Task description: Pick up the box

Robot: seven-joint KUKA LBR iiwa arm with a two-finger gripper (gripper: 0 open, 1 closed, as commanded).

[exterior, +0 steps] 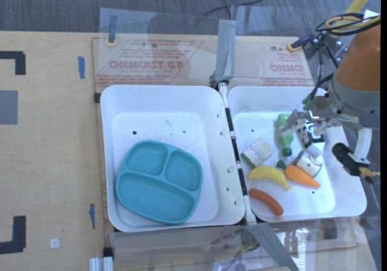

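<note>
Your box (258, 151) lies tilted in the right bin (351, 203), near its left wall, just above the banana (270, 175). It looks light, thin card, easily crushed: take it across the short sides. I cannot tell the hand (308, 127)'s opening.

We can make out red print on the clear sheet (151, 61) lying along the bench's far edge behind the left bin (112, 143). It seems to read "CHEMCAST GP", though the letters look mirrored and faint. A second clear sheet (284, 64) behind the right bin (351, 203) carries similar red print, too cut off for us to read. The small box (258, 152) bears a pattern we cannot decipher.
</note>
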